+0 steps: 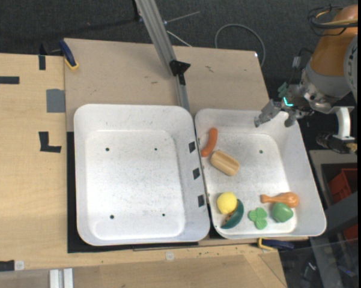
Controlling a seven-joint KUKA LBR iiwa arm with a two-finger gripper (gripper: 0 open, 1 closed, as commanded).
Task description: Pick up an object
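My gripper (278,117) hangs over the far right corner of the right bin (300,155), open, with nothing between its two dark fingers. Below it in that bin lie an orange sausage (209,141) and a tan bread roll (224,162) near the left wall. Along the bin's near edge sit a yellow lemon (226,203) on a dark green piece (234,218), a small green leafy piece (259,217), a green pepper (282,212) and an orange drumstick (280,199).
The left bin (135,173) lies beside the right one. A grey metal pole (162,41) slants across the bench behind the bins. Cables trail over the dark floor at the back.
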